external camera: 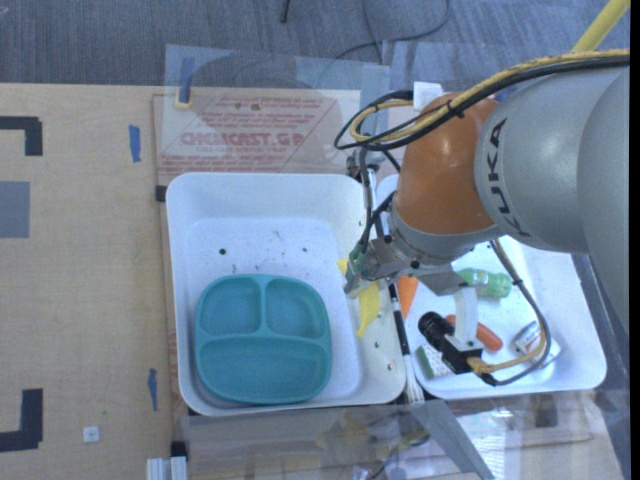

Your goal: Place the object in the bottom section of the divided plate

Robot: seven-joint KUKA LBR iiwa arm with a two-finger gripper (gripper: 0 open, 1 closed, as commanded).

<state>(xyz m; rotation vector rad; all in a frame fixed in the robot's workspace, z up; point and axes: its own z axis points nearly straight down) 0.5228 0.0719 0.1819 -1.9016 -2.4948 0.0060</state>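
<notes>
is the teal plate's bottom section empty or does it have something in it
Empty. The teal plastic divided plate lies flat in the left white bin, and its wide bottom section shows bare teal.

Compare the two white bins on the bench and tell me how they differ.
The left bin holds a teal divided plate lying flat; the right bin holds several small items, among them an orange piece and a green one. The left bin lies in open sight; the right bin is largely covered by the arm. Both are shallow and white, set side by side.
</notes>
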